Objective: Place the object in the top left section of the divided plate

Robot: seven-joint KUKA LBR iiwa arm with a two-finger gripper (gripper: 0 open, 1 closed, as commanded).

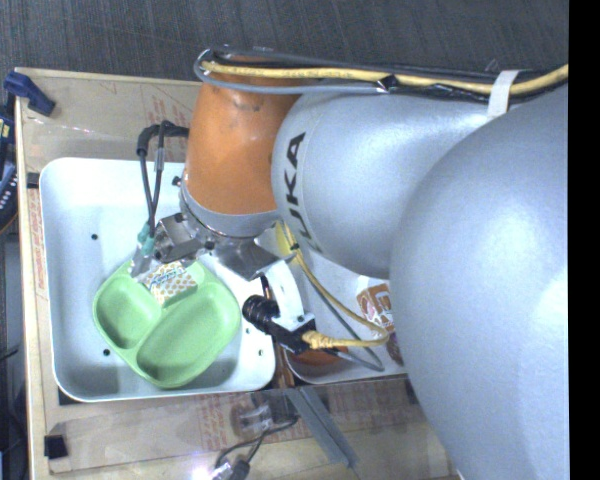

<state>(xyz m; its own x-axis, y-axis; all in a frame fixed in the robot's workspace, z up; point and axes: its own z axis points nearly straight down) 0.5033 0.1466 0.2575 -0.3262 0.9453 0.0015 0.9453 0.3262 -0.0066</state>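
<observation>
A light green divided plate (170, 328) lies in the left white bin (70, 218), toward its near side. A small patterned object (170, 282), blue, white and yellow, rests at the plate's upper edge, over one of its sections. My gripper (158, 256) hangs directly above that object, close to it or touching it. The wrist and the orange band (235, 148) hide most of the fingers.
The grey arm covers the right bin; a brown item (377, 308) and a dark rounded rim (320, 366) peek out under it. Black and yellow cables (280, 328) dangle near the plate's right side. A blue clamp (25, 90) sits on the bench's far left corner.
</observation>
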